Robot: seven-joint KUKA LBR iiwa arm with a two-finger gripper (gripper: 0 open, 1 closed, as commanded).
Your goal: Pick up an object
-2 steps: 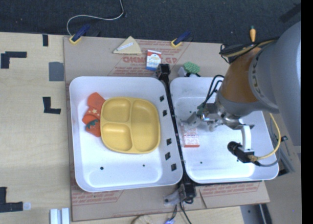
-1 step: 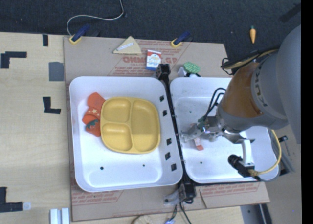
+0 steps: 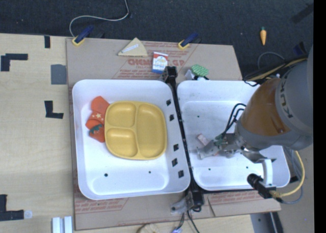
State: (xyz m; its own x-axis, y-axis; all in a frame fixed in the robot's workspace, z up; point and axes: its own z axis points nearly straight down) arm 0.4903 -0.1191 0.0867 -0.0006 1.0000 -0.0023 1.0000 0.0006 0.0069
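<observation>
The grey arm [image 3: 282,110] with its orange band reaches in from the right over the right-hand bin [image 3: 204,176], its bulk covering that bin's right half. The gripper [image 3: 208,149] sits low near the middle of the bin floor, pointing toward the divider between the bins. A small pinkish object [image 3: 201,139] lies at the tip of the gripper, touching or just beside it; whether it is between the jaws cannot be told, nor whether the jaws are spread or pressed together. The rest of that bin's floor shows white toward its far wall, its near wall and the divider.

In the left-hand bin [image 3: 127,181], a yellow compartment tray [image 3: 136,129] lies flat at the centre, its right edge close to the divider [image 3: 179,135]. An orange and red toy [image 3: 97,117] lies wedged between the tray's left edge and the bin's left wall, touching the tray. The near part of this bin's floor is bare white.

Outside the bins, on the brown cardboard sheet [image 3: 91,64] beyond their far rims, lie a tan wedge [image 3: 134,48], a small red and white carton [image 3: 160,62] and a green patterned piece [image 3: 199,70], the last just beside the right bin's far corner.
</observation>
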